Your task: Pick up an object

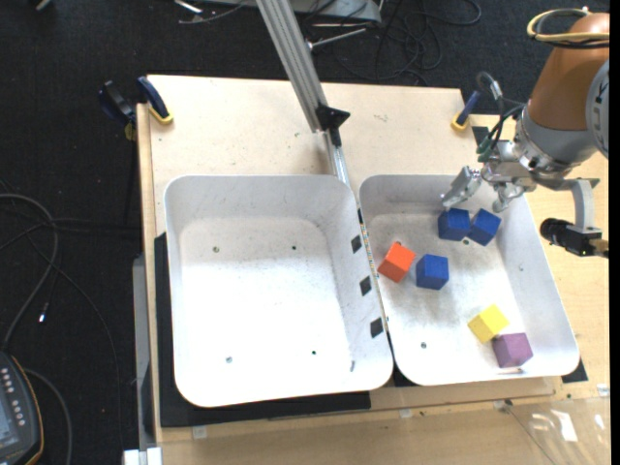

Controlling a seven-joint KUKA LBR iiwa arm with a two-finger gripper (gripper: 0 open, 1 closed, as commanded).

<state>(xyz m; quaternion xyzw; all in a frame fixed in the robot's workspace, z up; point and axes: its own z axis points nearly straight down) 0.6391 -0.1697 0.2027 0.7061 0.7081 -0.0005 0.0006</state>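
Nearest the camera, the bench's (291, 114) front edge shows below the two bins, with a dark mat under the left bin (257, 289). That bin holds no blocks, only dark specks and a few small dots on its floor.

The right bin (547, 289) holds six blocks. Closest, at its near right corner, a purple block (511, 349) sits touching a yellow block (487, 324) just behind it. Toward the middle, an orange block (396, 262) lies near the bin's left wall, with a blue block (432, 271) just beside it on the right, a narrow gap between them. Farther back, two more blue blocks sit side by side and touching: the left one (453, 225) and the right one (483, 227), which is turned at an angle.

The gripper (481, 190) hangs just behind and above that far blue pair, its two fingers spread fairly wide with nothing between them. The grey fingertips blur against the white bin wall, so whether they touch the blocks is hard to tell.

Beyond, the arm's orange band (567, 90) is cut off by the right edge. A metal pole (295, 51) slants up from between the bins, and clamps (155, 100) grip the bench's far corners.
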